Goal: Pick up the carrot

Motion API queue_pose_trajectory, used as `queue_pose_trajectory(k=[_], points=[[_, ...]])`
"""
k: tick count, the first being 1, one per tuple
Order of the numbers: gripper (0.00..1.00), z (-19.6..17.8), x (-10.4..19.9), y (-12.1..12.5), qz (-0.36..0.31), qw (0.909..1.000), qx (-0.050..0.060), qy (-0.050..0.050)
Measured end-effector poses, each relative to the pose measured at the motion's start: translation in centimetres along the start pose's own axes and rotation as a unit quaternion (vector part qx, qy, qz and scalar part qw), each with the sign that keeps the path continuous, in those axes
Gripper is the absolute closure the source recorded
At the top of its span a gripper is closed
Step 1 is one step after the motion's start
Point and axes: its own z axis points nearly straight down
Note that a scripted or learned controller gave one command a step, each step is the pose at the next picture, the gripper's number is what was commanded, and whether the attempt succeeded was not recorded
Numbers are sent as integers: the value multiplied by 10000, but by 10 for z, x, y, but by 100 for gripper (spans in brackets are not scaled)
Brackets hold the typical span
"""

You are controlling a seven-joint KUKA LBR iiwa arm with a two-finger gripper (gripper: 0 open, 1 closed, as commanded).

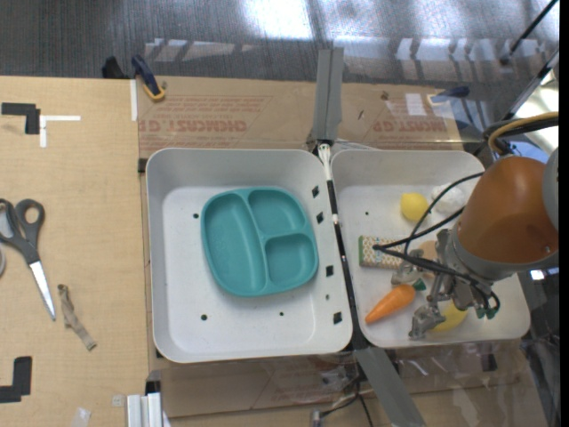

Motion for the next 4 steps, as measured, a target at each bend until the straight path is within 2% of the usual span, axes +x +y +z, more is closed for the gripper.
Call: queue_pose_trajectory(k=[1, 2, 3, 4], points=[[0, 0, -47, 22, -318, 9995, 1, 0], [0, 0, -7, 17, 181, 9998, -2, 6], [0, 0, -9, 19, 2127, 9771, 3, 0], [0, 1, -23, 21, 4316, 9021, 11, 9]])
